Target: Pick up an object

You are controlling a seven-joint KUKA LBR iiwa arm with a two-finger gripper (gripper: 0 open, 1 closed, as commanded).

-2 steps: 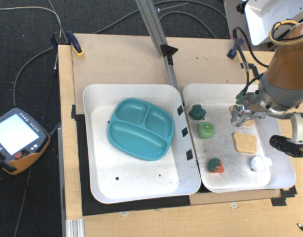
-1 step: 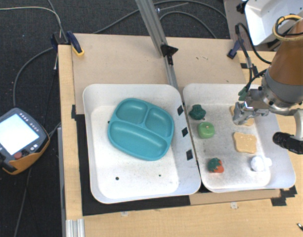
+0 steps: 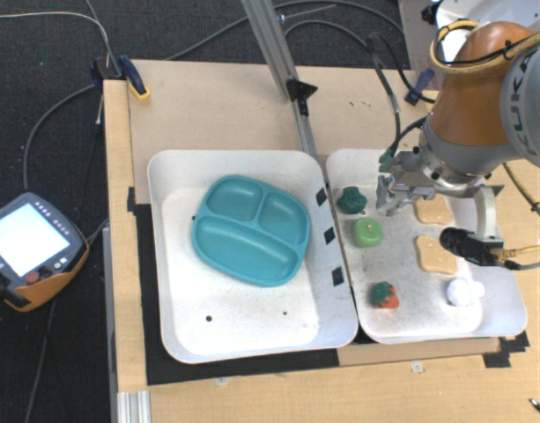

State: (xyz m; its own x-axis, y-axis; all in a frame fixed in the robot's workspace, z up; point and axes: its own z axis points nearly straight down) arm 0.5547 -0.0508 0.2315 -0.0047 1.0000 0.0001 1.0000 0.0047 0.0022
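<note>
Bench [image 3: 208, 104] of pale board, dark carpet and loose cables around it. The left bin [image 3: 243, 337] is taken up by a teal divided plate [image 3: 252, 229]. In the right bin [image 3: 428, 324], the claw [image 3: 395, 194] is poised between a dark green piece [image 3: 351, 202] and a green round piece [image 3: 368, 232] — its opening cannot be told. Risk: closely packed targets may be nudged rather than grasped — a descent into the gap would be judged a miss.
</note>
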